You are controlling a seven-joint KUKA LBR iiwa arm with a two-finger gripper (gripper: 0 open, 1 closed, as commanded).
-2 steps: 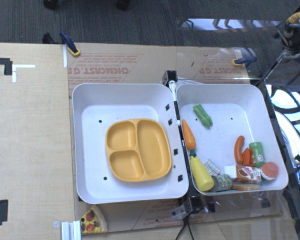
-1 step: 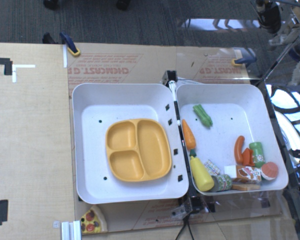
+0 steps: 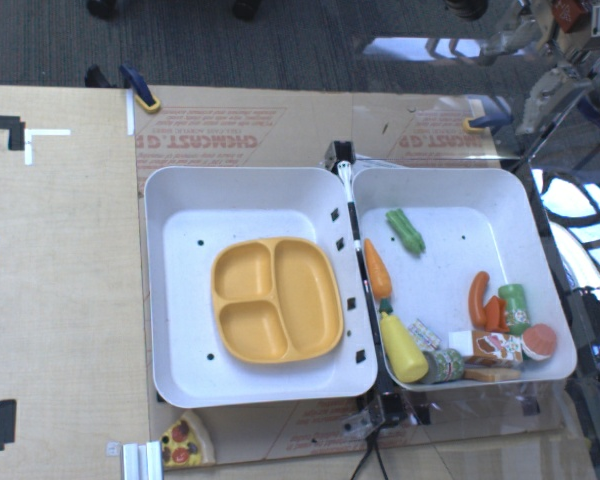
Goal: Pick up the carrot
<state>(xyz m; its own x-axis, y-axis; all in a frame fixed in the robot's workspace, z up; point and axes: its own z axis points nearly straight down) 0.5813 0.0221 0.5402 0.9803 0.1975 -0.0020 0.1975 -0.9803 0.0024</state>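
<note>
Pizza toy (image 3: 183, 444) lies nearest; carrot (image 3: 378, 271) hugs right bin's (image 3: 450, 193) left wall, well apart from claw (image 3: 525, 33), state unclear.

The cardboard sheet (image 3: 280, 128) under the two bins carries red printing. Left of centre, the letters appear upside down and seem to read "CHEMAST", with smaller lines beneath too small to make out. A second red block on the right (image 3: 430, 140) is too faint to read. The packets in the right bin (image 3: 495, 348) show no legible wording.
</note>
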